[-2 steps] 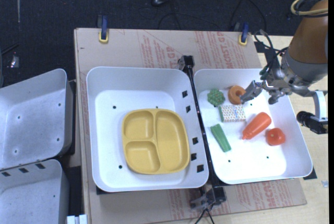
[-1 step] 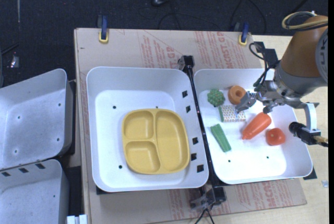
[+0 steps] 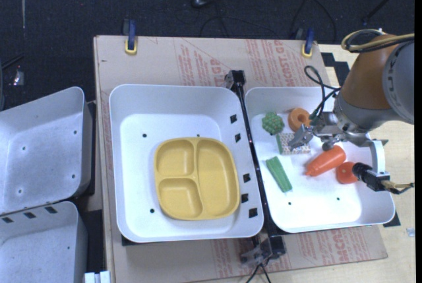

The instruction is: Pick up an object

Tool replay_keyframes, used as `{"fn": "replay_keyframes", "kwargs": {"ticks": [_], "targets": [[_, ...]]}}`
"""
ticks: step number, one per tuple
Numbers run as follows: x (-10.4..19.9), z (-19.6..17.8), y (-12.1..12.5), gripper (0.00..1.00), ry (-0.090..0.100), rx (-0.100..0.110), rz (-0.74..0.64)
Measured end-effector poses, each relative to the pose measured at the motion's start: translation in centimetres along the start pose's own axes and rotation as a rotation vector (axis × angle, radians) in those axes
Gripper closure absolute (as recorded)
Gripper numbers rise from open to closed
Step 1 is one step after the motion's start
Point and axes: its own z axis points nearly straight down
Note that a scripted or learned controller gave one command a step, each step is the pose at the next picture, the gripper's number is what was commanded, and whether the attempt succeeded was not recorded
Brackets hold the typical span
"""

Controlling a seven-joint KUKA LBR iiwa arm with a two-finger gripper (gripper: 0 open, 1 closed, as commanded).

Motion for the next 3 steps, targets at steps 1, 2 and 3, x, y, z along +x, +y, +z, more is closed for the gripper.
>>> {"fn": "replay_keyframes", "kwargs": {"ticks": [1, 2, 3], "targets": [[0.0, -1.3, 0.1, 1.0, -0.002, -0.006, 0.0], [-0.7, -5.7, 0.2, 1.0, -0.003, -0.01, 0.001], [-1.1, -11.9, -0.1, 1.0, -0.004, -0.012, -0.001]]}}
